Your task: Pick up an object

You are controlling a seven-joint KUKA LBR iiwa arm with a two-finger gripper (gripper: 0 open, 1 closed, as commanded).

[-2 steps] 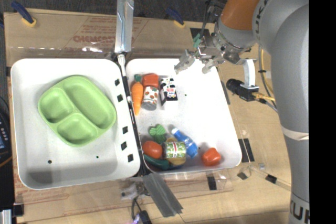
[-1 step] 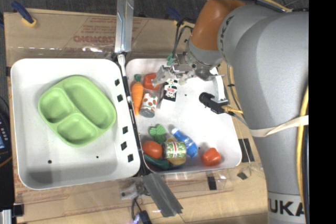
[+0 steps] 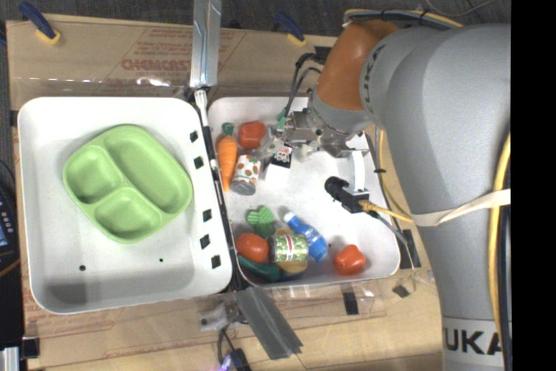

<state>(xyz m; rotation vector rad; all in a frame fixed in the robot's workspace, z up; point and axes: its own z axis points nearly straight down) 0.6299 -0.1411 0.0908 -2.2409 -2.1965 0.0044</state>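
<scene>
Near edge of the right-hand shallow white bin (image 3: pixel 382 226): a cluster of toy food lies along the front wall. A red tomato-shaped toy (image 3: pixel 253 246) sits at its left end, touching a small tin with a green-and-yellow label (image 3: pixel 291 249); a blue plastic bottle with a white cap (image 3: pixel 306 236) lies on its side just behind the tin, and a green leafy toy (image 3: pixel 260 217) lies just behind the tomato. A small red pepper-like toy (image 3: pixel 349 259) sits apart at the right end.

Mid bin: bare white floor, with a black cable end from the arm (image 3: pixel 340 191) hanging over it.

Far part of the bin: the two-finger gripper (image 3: pixel 291 139) hangs low here, under the orange band of the grey arm. An orange plastic carrot (image 3: pixel 227 155) lies against the left wall, long axis running near to far. A small white can with red spots (image 3: pixel 247 172) lies beside the carrot, and a red-orange block-shaped toy (image 3: pixel 253 134) sits just behind it. These three lie just to the camera's left of the gripper; the block is closest. Judgement: likely target is the block or the can, needing a short move toward the left wall.

Gripper state: cannot tell how far it is parted; wrist hardware and cables clutter it. Nothing is visibly held.

Left bin (image 3: pixel 52 274): a light green divided plastic plate (image 3: pixel 127 182).
</scene>
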